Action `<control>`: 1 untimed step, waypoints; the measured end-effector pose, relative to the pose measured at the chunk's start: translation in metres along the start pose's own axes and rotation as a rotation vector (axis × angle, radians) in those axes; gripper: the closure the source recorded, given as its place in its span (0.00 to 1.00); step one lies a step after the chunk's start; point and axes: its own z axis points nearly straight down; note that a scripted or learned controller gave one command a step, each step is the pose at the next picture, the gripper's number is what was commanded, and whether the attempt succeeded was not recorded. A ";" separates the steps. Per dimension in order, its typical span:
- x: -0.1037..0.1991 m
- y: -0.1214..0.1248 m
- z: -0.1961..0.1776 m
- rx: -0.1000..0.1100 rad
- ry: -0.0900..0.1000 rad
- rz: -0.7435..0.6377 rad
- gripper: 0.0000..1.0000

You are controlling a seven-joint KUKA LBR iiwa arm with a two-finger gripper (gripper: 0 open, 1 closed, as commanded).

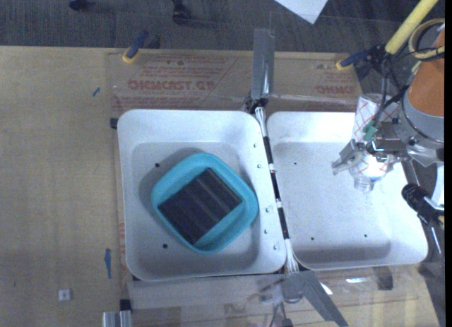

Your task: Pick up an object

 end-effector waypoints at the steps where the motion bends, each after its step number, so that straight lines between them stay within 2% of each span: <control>1: -0.036 0.040 0.031 -0.004 -0.001 0.092 0.00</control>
